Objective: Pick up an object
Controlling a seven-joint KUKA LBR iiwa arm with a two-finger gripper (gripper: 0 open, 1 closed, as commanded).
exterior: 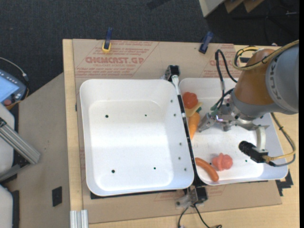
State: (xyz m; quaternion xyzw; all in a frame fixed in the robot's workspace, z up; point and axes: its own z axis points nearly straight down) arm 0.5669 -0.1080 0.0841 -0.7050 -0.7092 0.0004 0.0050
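The left bin (pixel 128 137) is lying wide open across the centre of the frame, offering free passage throughout. The right bin (pixel 237 170) is looking crowded: the arm (pixel 266 87) is covering its upper right part, while a red-orange fruit (pixel 190 99), a yellow piece (pixel 193 110) and a carrot (pixel 194 123) are lining the dividing wall. A sausage (pixel 207 169) and a pink toy (pixel 222 161) are occupying the lower edge, leaving white floor between them and the carrot

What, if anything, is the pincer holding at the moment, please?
It cannot be told: the pincer sits low in the right bin beside the orange carrot, with nothing visibly between its tips.
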